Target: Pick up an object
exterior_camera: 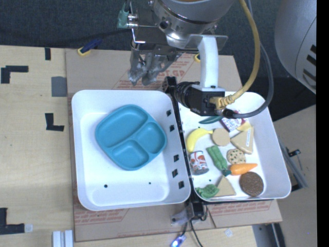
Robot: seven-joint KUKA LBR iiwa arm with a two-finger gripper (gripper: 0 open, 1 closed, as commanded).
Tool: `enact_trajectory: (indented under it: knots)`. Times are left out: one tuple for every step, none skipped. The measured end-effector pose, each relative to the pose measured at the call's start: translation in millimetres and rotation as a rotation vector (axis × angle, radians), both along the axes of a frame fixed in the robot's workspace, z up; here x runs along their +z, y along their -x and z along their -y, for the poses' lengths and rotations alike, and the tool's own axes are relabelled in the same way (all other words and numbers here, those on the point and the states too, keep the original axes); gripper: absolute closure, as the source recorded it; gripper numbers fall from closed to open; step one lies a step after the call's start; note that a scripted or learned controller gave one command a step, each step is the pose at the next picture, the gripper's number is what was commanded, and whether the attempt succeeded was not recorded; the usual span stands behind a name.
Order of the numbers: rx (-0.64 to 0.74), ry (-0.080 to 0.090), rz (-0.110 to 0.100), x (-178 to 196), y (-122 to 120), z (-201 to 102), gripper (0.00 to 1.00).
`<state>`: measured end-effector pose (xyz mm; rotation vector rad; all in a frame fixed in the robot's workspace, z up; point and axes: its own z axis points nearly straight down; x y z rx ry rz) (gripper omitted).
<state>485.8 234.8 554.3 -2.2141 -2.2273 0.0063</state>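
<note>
Gripper [145, 72] blurred beyond the bins, finger state unreadable; toy food pile [226, 158] lies below-right, small pieces jumbled.

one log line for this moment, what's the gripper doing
gripper: above bench behind left bin | holding: nothing seen | blue tray: in left bin | toy food: in right bin

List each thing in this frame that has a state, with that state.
gripper: raised behind the left bin, nothing visible between its fingers
blue plate: flat in the left bin, right way up
banana: lying in the right bin
small can: on its side
carrot: lying flat
brown cookie: lying flat
</note>
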Motion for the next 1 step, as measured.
enact_trajectory:
  knots:
    - [0.002, 0.001, -0.001, 9.7, 0.0, -0.7, 1.00]
